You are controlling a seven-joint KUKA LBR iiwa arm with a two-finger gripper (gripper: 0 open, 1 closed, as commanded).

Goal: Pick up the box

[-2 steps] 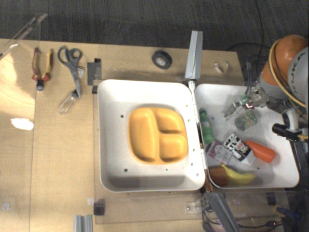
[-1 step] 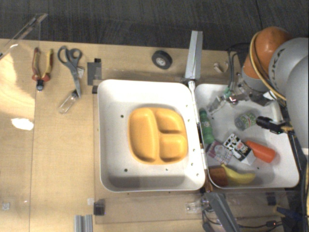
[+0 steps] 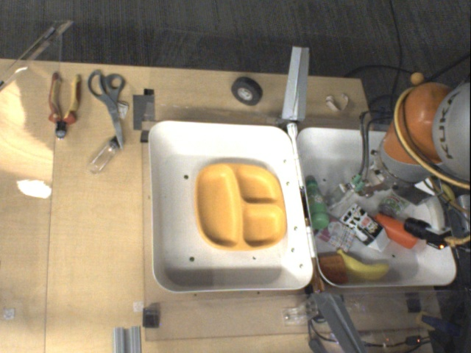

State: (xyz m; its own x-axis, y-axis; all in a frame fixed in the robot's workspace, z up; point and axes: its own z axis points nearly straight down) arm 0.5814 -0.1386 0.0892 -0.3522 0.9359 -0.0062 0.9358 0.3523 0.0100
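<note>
A small box [image 3: 362,223] with black, white and red print lies tilted in the middle of the right bin [image 3: 335,147], among other items. The arm [image 3: 423,127] reaches in from the right, its orange band over the bin's far right part. Its gripper [image 3: 368,182] hangs low over the bin, just above and behind the box. Nothing is visibly held.
The left bin [image 3: 169,197] holds a yellow divided tray [image 3: 241,203]. In the right bin, a green bottle [image 3: 317,204] lies by the left wall, a banana [image 3: 362,269] at the front, and an orange tool [image 3: 401,230] right of the box. Scissors [image 3: 110,98] and pliers [image 3: 62,101] lie on the bench at far left.
</note>
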